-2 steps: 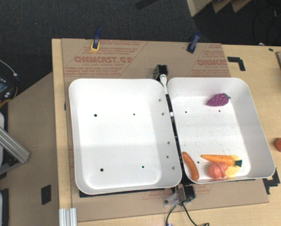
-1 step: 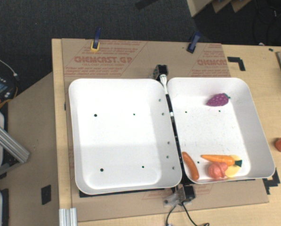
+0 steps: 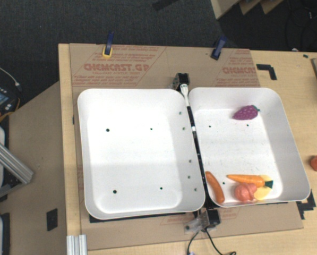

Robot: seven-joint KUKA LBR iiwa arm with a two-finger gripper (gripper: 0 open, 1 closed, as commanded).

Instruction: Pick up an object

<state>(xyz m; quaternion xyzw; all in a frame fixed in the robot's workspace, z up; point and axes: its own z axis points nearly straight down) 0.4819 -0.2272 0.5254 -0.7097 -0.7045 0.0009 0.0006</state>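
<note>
- Nearest the camera, at the table's front edge, a small black clamp with a trailing cable (image 3: 207,220) sits at the seam between the two bins, apparently pinning them in place; a matching black fitting (image 3: 181,81) stands at the far end of the same seam.
- The right bin (image 3: 277,137) holds every candidate for picking. An orange sausage-like piece (image 3: 215,187) lies against its left wall, and a carrot (image 3: 247,179) lies just above a pink lump (image 3: 244,192) touching a yellow piece (image 3: 262,194), all crowded into the near corner.
- A purple grape bunch (image 3: 245,112) lies alone near the far wall, well apart from the rest; I judge it the easiest to grasp.
- The left bin (image 3: 89,142) probably serves as the drop side.
- The state of the jaws cannot be told.
- Brown printed board (image 3: 147,62) covers the table, held by blue clips (image 3: 108,49) at the back; a small red object (image 3: 316,163) lies outside the right bin. Dark floor surrounds the table.
</note>
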